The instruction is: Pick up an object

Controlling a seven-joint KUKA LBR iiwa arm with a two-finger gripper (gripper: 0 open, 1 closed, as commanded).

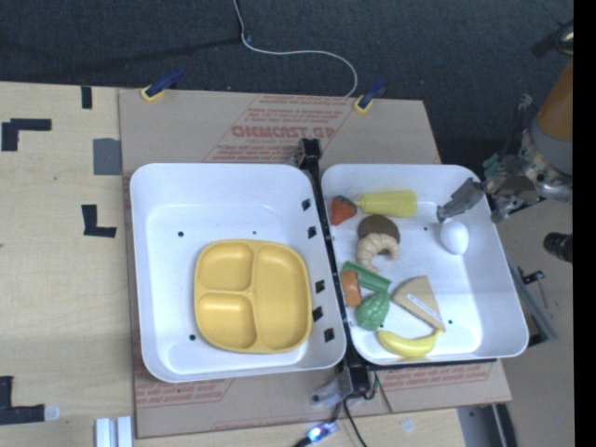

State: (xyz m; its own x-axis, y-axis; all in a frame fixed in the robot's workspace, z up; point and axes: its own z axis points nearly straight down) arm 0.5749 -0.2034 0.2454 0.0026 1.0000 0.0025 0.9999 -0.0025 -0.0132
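Note:
The right bin (484,329) holds several toy foods: a yellow corn cob (386,202), a red piece (343,210), a brown round piece (379,226), a croissant (377,246), a white egg (454,237), a carrot (351,288), a green vegetable (372,307), a sandwich wedge (418,300) and a banana (406,344). My gripper (477,200) hangs over the bin's right rim, just above and right of the egg. Its fingers stand apart with nothing between them.
The left bin (163,250) holds a yellow divided plate (251,296). A black clip joins the bins at the middle wall (321,240). Both bins rest on a cardboard sheet (270,128). A white cable (298,54) runs across the dark floor behind.

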